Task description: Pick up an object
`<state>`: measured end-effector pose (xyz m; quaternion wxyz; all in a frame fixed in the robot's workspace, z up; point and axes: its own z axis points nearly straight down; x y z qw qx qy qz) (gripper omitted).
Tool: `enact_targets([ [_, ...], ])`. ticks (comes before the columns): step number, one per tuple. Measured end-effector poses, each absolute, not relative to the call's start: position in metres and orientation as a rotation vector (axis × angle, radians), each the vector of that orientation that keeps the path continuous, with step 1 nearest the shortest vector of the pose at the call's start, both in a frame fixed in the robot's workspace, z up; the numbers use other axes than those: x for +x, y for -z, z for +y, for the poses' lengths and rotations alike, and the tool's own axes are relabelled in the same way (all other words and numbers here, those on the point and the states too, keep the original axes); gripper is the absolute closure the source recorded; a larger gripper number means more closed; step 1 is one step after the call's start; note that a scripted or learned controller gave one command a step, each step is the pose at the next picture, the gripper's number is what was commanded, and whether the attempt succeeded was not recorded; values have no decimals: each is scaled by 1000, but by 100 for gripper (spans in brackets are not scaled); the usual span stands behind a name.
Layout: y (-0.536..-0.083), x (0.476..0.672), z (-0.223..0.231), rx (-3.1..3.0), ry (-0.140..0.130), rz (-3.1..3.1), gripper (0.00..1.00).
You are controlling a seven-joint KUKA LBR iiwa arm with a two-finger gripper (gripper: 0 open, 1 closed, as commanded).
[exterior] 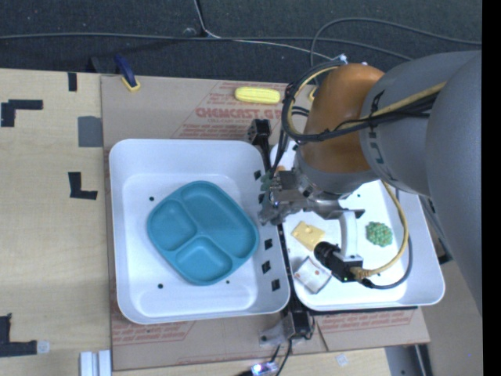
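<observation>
While I cannot tell whether the gripper [275, 198] is spread or closed, the yellow piece [308, 232] lies just beside it, rightward in the view, in the bin [415, 288], and looks light, stiff and smooth, best pinched across its 2 flat sides.

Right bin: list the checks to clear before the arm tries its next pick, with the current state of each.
1. Pickable things in the right bin: a yellow wedge, a green piece and a white packet lie there. Ok.
2. End effector above a target: it sits at the seam with the left bin, not over any of them. Not ok.
3. End effector open: hidden under the wrist. Cannot tell.
4. Green piece clear of its neighbours: it lies alone. Ok.
5. Blue plate out of the way: it lies flat in the left bin. Ok.
</observation>
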<state>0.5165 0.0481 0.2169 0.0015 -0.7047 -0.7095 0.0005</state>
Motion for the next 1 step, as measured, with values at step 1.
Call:
enact_targets([
  [1,-210,512,96,-2215,-5,-2224,100],
])
